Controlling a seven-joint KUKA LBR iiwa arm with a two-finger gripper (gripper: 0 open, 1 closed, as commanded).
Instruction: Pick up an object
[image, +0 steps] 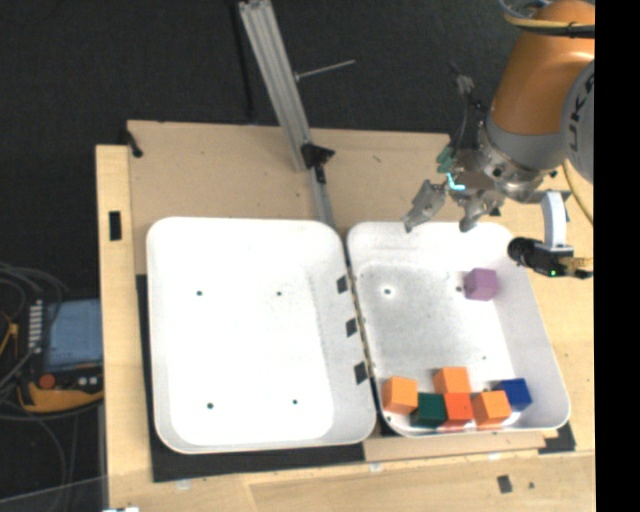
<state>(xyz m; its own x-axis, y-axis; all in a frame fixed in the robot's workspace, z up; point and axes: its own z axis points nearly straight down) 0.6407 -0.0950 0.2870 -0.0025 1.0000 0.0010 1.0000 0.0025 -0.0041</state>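
- Purple, small and on its own, the purple block (482, 284) lies in the right bin (400, 330) just below the hand (438, 219); standing apart from everything else, it looks the easiest thing to take, with free room on all sides for the fingers.
- Much farther below the hand, a cluster of blocks sits packed against the right bin's near wall: an orange block (401, 393), a green block (431, 408), more orange blocks (459, 392) and a blue block (515, 392). They touch or overlap one another, so how many orange ones there are is hard to count, and a red edge beneath them is too small to make out.
- Above the bin's far rim, the hand hangs with its two fingers spread apart and nothing between them, a pose that fits a descent not yet begun.
- Left of the hand lies the left bin (240, 330), both bins resting on the tabletop (200, 170).
- Above the wrist, the arm (540, 90) is cut off by the picture's top, and a slanted metal pole (285, 90) crosses behind the bins.
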